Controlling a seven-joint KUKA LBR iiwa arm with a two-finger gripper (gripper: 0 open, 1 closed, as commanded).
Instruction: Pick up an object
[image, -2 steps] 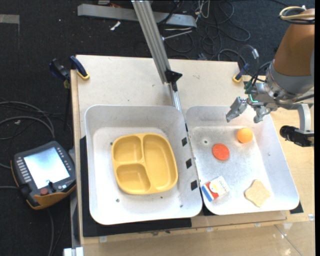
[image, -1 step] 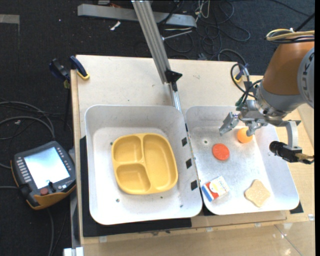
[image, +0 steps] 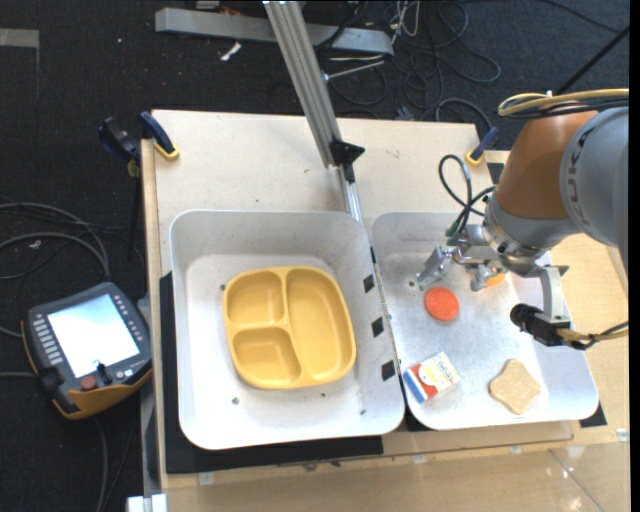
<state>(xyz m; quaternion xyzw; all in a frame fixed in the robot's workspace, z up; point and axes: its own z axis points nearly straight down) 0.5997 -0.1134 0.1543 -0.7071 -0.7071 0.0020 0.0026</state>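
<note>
Overhead, then, line by line:

Arm: the grey arm (image: 590, 170) with its orange band comes in from three o'clock and bends down over the right bin (image: 570, 400); yellow and black cables loop above and beside it.

Gripper: the gripper (image: 452, 262) hangs over the upper left part of the right bin, at about eleven o'clock from that bin's centre; whether the fingers are parted or closed I cannot tell, since the wrist and fittings crowd them; nothing can be seen held between them.

Orange disc: a round orange-red piece (image: 442, 304) lies on the right bin's floor, just beside the gripper at its six o'clock; whether the two touch cannot be told.

Small orange piece: a bit of orange (image: 490, 280) shows near the wrist, at three o'clock from the gripper; too small to identify.

Carton: a little white box with red, blue and yellow print (image: 432, 377) lies at seven o'clock in the right bin, near its front left corner.

Bread: a tan slice-shaped piece (image: 514, 386) lies at five o'clock in the right bin, well apart from the carton.

Left bin: the left bin (image: 200, 250) holds a yellow three-compartment tray (image: 289, 326), near its centre.

Bench: the bench (image: 240, 160) bears both bins; a metal pole (image: 315, 90) rises at twelve o'clock.

Pendant: a control pendant with a lit screen (image: 85, 345) sits off the bench at nine o'clock.
</note>
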